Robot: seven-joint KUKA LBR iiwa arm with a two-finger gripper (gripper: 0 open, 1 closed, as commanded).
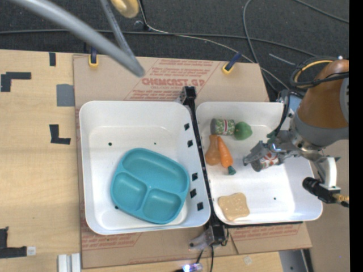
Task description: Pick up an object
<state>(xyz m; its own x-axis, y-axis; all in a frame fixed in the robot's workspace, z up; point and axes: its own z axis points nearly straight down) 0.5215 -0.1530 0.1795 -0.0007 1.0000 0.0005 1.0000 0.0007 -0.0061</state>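
The right bin [300, 205] holds a small can with a green and red label [223, 127], a green round fruit [243, 131] touching it, an orange carrot [225, 153], a tan piece [211, 152] beside the carrot, and a slice of bread [233, 205] near the front wall. My gripper [258, 157] hangs low over the middle of this bin, right of the carrot and apart from it. A small red and white thing [272, 161] shows right at the gripper; whether it is gripped is unclear.
The left bin [96, 152] bears a teal divided plate [150, 185]. A black divider clip [195, 152] runs between the bins. The arm [320, 109] covers the right bin's far right corner. Cables lie behind the bench.
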